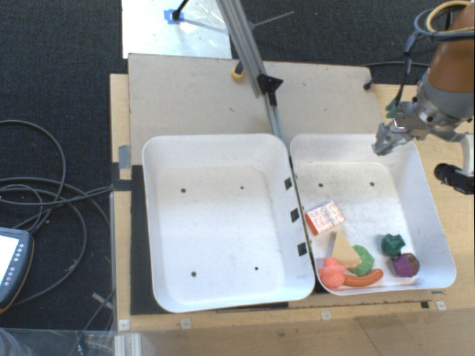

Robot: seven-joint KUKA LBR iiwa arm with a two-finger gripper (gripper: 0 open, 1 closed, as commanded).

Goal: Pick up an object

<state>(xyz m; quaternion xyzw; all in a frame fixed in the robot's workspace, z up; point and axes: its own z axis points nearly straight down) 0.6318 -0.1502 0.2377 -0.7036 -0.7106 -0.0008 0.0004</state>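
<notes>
Along the near edge of the right bin (427,199) lie the objects: an orange-and-white box (325,218), a tan wedge (344,251), a green piece (364,260), red pieces (349,276), a dark green toy (392,244) and a purple one (405,265). Well apart, over the bin's far right corner, hangs the gripper (384,144), nothing seen in it; how its grasp stands is too small to tell.

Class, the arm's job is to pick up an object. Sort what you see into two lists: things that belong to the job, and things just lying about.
Belong to the job:
- two-finger gripper
- right white bin
- orange-and-white block
- tan wedge
- orange sausage-shaped toy
- dark green toy
- purple toy

Lying about:
- left white bin
- black cables
- grey metal pole
</notes>
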